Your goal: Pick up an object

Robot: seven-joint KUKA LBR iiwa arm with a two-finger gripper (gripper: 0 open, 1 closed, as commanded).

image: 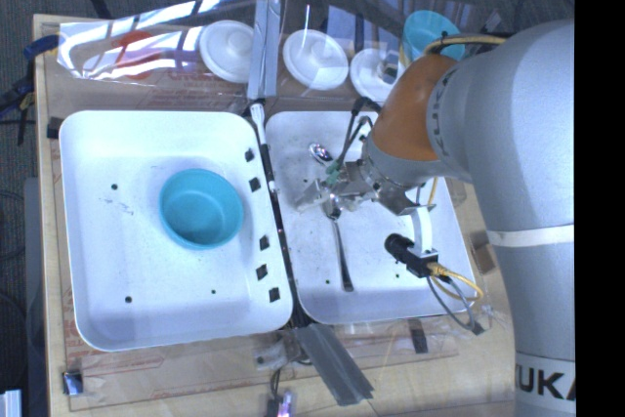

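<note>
The grey arm (508,161) reaches in from the right and leans over the right bin (430,303), its orange band (405,117) hanging above the bin's far half. Down at the tip, the pincer (335,193) sits low in the middle of that bin, right over the upper end of a long-handled metal utensil (341,249). The handle runs from the pincer toward the near edge of the bin, lying flat on the white floor. How wide the pincer is spread I cannot tell from here, since its tip and the utensil's head blur into one dark metal tangle, and I cannot see whether it has anything in its grasp.

Just beyond the pincer, toward the far wall, a spoon bowl (319,151) glints on the bin floor. A black connector on a white cable (410,254) dangles from the wrist over the bin's right side.

Over in the left bin (98,278), a blue bowl (201,207) rests upright near the middle, well apart from the arm. Along the far side of the tabletop (176,371), three white lids (228,49) sit in a row, with a blue cup (430,32) behind the arm's elbow.
</note>
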